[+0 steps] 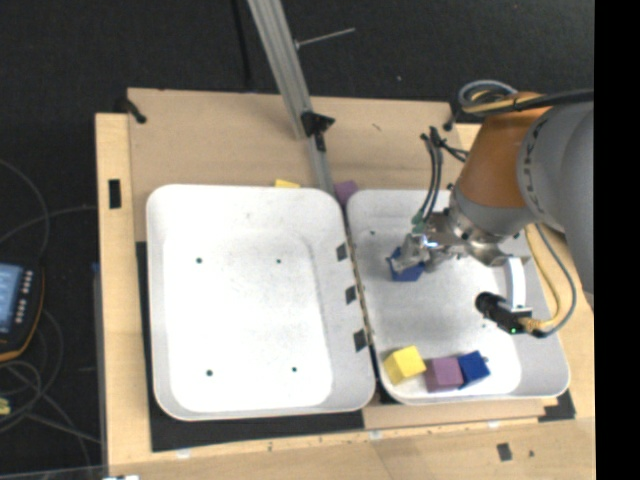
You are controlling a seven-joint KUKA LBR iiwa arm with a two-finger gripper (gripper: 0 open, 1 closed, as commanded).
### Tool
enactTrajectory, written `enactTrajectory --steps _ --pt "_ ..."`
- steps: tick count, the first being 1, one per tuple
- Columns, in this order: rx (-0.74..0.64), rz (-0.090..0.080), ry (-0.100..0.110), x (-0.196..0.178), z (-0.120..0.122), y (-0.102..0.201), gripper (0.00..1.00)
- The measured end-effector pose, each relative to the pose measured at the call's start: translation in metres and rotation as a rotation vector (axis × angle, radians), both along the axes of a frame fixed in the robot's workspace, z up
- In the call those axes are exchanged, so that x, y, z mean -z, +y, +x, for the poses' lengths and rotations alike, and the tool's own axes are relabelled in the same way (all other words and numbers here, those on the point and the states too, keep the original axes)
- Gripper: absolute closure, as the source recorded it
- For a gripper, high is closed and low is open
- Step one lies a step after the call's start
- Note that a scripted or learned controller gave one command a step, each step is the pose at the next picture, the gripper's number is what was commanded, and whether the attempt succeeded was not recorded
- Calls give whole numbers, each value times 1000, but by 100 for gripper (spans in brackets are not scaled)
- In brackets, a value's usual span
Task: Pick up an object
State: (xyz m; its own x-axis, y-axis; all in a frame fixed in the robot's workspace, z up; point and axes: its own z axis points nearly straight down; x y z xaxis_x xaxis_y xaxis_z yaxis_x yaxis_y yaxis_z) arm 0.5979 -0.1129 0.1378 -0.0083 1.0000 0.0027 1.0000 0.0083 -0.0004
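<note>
My gripper (414, 251) hangs low over the back left part of the right bin (440, 303). A small blue object (404, 267) lies directly at its tip, touching or just under it. The wrist hides how the tip and the object meet. Along the front wall of the same bin sit a yellow block (404, 363), a purple block (443, 373) and a blue block (474, 367), close together in a row.
The left bin (250, 298) adjoins on the left, with clips along the shared wall. A slanted metal post (290, 78) rises behind the bins. A yellow piece (287, 183) and a purple piece (346, 190) lie just behind the bins' rims.
</note>
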Motion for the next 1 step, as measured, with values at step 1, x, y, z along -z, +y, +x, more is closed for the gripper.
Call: enactTrajectory --steps 1 --pt "6 -8 -13 35 14 9 100"
